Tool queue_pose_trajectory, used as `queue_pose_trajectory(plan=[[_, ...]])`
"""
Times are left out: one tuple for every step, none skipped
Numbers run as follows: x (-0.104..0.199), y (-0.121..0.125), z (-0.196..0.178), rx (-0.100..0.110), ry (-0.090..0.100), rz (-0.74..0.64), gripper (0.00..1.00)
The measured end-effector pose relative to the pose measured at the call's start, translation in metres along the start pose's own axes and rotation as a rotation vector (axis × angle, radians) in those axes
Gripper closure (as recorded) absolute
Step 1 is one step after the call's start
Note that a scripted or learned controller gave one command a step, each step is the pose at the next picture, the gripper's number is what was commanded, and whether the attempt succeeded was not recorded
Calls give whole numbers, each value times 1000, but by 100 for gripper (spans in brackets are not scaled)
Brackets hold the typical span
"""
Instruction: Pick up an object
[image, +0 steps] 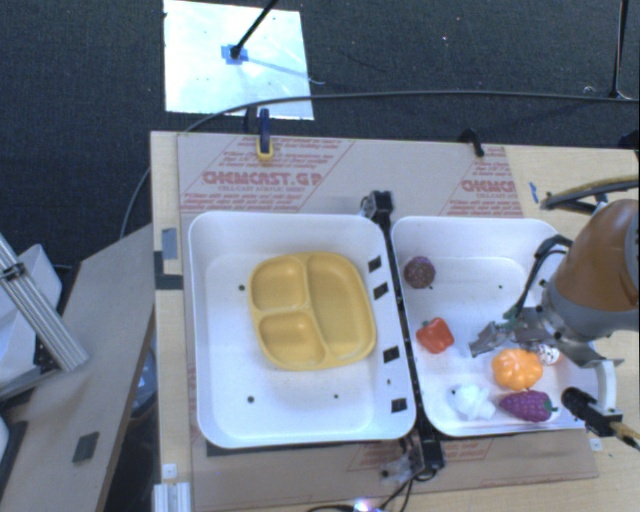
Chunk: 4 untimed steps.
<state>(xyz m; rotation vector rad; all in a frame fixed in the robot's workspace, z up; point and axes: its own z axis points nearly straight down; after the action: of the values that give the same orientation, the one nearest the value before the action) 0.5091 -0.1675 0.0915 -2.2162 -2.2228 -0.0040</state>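
While the grey arm with the orange band (600, 270) is reaching in from the right edge of the frame, its claw (500, 337) is hanging low in the right-hand shallow white bin (470, 235), just above and left of the small orange pumpkin-shaped toy (517, 368). How far the claw is standing open I cannot tell, and nothing is showing between its tips. Nearby, in the lower right of the frame, a red pepper-shaped toy (434, 336), a white lumpy toy (470, 401) and a purple grape-bunch toy (526, 405) are lying close together, while a dark reddish round toy (418, 271) is sitting apart, higher up. A yellow divided plastic tray (310, 310) is resting in the left bin (225, 300). Crowding is looking like the main risk: descending between pumpkin and pepper, the claw could be nudging one aside or closing on air, and the rounded pumpkin could be slipping out.
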Motion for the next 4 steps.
queue_pose_trajectory(plan=[[-1,0,-12,-2,-3,2,100],[9,0,-64,-6,-5,-2,100],[9,2,-118,-7,-6,-2,100],[56,3,-112,-2,-3,-6,100]])
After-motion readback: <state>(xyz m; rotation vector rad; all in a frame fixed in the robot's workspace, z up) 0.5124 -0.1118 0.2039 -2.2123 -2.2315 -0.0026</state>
